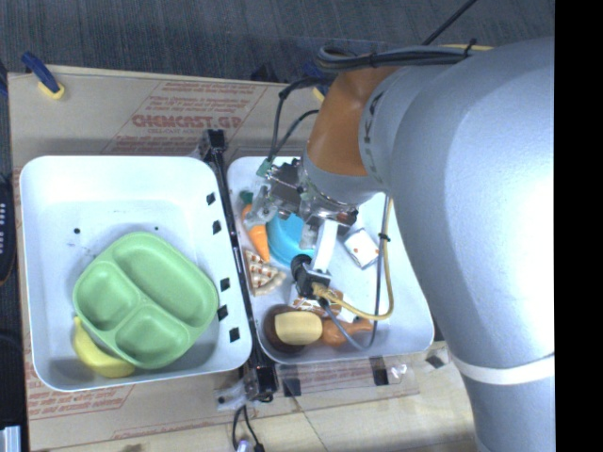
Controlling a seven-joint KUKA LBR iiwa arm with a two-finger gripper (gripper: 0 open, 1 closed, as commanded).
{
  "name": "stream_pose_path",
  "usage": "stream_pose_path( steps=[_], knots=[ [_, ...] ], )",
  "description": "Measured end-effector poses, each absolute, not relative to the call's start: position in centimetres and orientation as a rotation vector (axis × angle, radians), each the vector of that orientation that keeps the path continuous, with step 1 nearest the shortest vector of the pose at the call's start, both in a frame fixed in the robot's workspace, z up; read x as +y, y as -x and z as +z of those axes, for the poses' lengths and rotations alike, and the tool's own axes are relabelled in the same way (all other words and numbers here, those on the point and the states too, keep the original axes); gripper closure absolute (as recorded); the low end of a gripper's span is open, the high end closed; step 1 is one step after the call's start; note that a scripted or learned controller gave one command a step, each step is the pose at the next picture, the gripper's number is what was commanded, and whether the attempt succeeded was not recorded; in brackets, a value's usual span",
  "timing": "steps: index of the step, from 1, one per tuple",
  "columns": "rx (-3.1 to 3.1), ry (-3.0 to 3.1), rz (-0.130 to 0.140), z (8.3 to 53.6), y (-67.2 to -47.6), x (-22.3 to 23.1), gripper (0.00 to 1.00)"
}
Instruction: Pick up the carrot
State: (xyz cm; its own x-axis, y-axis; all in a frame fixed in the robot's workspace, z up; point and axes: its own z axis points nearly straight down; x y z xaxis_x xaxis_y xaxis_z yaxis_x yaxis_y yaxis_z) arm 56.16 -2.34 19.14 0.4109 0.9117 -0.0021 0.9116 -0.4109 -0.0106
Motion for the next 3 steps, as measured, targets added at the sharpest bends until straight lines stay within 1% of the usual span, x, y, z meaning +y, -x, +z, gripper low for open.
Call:
stream_pose_path(
  steps=[3],
  knots=[
    [-1.701, 2.632, 0.012, 19.14, -56.16, -2.34, 0.0]
  ],
)
